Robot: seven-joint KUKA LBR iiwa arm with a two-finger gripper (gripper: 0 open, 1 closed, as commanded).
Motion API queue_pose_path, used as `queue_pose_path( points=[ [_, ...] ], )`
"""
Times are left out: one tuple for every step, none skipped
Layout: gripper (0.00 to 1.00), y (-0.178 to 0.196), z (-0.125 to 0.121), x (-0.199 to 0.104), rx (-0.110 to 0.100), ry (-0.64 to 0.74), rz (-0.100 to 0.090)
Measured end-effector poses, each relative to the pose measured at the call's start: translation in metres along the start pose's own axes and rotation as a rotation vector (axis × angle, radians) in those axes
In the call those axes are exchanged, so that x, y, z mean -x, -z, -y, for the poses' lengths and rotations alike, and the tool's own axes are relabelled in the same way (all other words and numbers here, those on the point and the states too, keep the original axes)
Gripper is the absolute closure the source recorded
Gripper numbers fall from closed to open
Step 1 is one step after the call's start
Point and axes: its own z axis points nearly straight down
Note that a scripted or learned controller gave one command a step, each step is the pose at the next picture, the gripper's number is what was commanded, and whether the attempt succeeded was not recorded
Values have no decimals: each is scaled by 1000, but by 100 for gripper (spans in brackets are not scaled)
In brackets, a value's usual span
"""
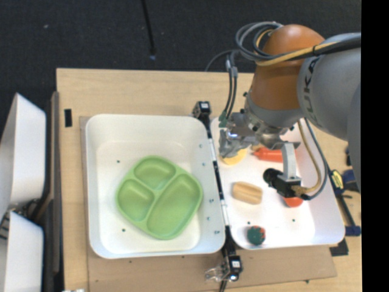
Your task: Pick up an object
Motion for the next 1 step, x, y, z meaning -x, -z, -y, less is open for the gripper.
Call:
queue_pose_path(
  points=[
    [100,-4,6,-62,-2,0,0]
  ],
)
